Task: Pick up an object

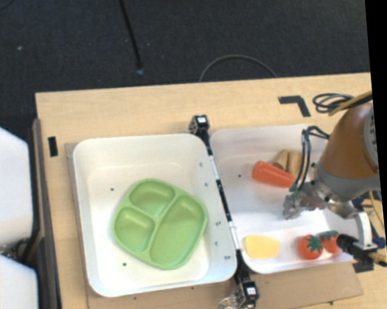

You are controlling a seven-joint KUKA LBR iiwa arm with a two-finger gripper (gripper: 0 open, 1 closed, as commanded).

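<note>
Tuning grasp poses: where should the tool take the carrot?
Grip the carrot across its middle, from above. It lies flat in the right bin, long axis slanting; fingers should close across the narrow width. A tan piece sits close at its upper right end, so avoid that end.

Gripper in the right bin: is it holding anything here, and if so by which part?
Nothing is seen held. The gripper hangs over bare bin floor, apart from the orange carrot, the yellow piece and the red tomato.

The bench (142, 108) is light brown wood. Two white bins sit on it side by side, touching in the middle. The left bin (92, 193) is the bigger-looking one, and the right bin (246, 139) is next to it. A thin black cable (330, 99) lies near the back right corner.
</note>
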